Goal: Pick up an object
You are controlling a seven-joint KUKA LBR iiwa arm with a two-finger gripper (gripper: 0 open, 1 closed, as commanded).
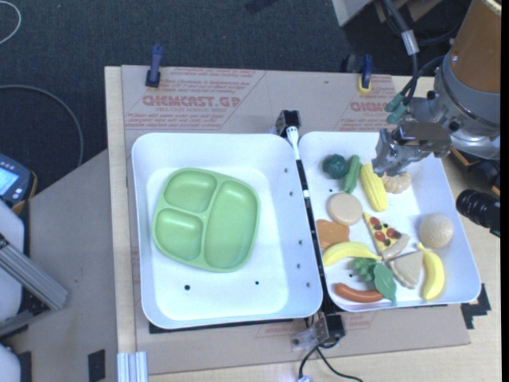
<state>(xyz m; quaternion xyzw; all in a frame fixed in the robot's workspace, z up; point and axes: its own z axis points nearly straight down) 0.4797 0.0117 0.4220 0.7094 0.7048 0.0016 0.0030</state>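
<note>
Clearly the right-hand shallow white plastic bin (468,255) serves as the stock of things to pick from: a crowd of small glossy toy foods lies loose on its floor. Taking the ridged yellow plastic corn cob (372,186) as the landmark, the grey two-finger gripper (390,162) hangs just up and right of its upper end, low over a pale beige lumpy piece (398,183) that sits beside the cob's right flank and looks the likely target. I cannot tell how the gripper is set, nor whether it touches that piece.

Left of the cob lie a slim green pod (351,174) and a dark green knobbly floret (334,165); below it a flat tan round cracker (344,208) and a wedge of toy pizza (385,235); further below, smooth curved yellow bananas (433,273).

Far left of the cob, the other bin holds a matte light-green divided tray (206,219), probably laid flat to receive items.
</note>
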